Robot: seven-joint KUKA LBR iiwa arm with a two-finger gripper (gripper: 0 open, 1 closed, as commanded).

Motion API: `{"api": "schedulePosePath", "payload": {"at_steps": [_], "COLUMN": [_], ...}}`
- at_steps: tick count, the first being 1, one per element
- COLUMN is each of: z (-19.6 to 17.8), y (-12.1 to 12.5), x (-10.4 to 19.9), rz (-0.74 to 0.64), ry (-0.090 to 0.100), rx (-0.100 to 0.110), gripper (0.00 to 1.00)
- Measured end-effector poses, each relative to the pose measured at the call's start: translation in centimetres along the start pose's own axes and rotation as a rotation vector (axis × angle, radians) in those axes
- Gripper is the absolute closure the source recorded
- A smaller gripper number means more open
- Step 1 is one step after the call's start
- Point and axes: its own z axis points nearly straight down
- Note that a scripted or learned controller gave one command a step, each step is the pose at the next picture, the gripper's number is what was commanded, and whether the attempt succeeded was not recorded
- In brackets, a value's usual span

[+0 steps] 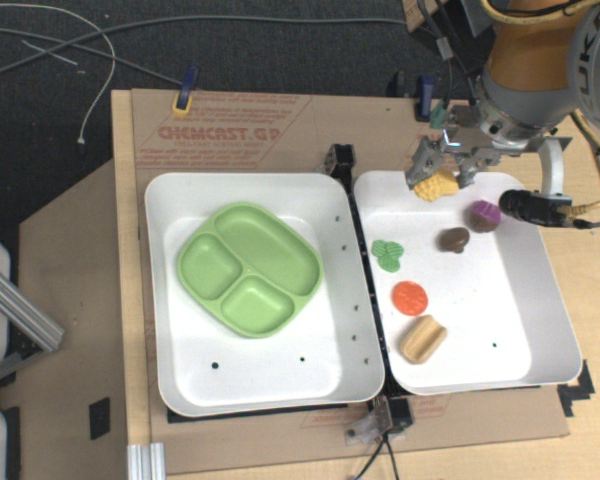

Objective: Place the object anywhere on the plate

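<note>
The tool (442,168) grips a yellow object (435,186) at the right bin's (540,358) far edge. The object, directly beneath the fingers, lies long axis roughly left-right. Held only by its upper edge, it could slip free during the leftward carry to the green plate (248,266).
</note>
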Motion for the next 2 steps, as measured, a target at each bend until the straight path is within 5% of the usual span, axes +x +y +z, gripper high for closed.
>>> {"api": "schedulePosePath", "payload": {"at_steps": [2], "z": [3.4], "y": [-3.3], "x": [9.7], "rz": [0.000], "ry": [0.000], "rx": [0.002], "gripper": [1.00]}}
